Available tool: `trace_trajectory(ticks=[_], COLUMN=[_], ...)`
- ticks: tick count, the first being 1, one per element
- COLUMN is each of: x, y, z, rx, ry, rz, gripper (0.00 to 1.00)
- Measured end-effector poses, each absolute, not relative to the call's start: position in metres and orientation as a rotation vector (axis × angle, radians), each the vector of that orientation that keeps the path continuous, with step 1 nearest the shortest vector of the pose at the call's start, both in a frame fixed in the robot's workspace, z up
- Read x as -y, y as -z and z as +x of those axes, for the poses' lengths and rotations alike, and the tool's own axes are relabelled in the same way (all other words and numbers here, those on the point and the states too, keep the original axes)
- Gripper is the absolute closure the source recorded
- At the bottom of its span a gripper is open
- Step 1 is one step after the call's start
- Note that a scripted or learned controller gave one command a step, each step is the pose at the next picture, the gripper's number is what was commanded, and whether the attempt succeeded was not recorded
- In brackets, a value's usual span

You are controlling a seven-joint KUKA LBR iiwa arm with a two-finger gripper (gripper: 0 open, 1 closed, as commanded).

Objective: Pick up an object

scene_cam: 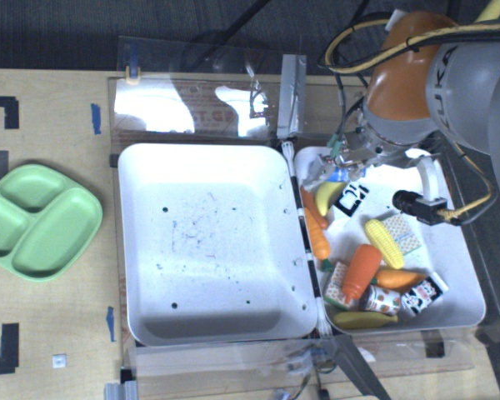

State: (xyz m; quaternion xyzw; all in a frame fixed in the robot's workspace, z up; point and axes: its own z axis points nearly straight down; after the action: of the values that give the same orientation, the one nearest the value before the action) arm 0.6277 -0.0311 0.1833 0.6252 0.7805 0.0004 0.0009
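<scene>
The grey arm (450,73) reaches in from the right and hangs over the far end of the right bin (467,294), likely to search its pile. The left bin (208,240) sits alongside, bare and white. A green tray (37,219) rests on the bench, well apart at left. The gripper (343,158) is low over a banana (327,194); its opening cannot be told. Candidates lie heaped nearby: a carrot (317,227), corn (383,240), an orange bottle (362,269).
</scene>
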Motion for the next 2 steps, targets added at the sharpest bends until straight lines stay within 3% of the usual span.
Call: trace_trajectory(ticks=[1, 2], x=[0.0320, 0.0321], y=[-0.1918, -0.1918], z=[0.6291, 0.6291], rx=[-2.447, -2.447], ry=[-0.003, -0.003], rz=[1.964, 1.965], gripper=[1.00, 0.00])
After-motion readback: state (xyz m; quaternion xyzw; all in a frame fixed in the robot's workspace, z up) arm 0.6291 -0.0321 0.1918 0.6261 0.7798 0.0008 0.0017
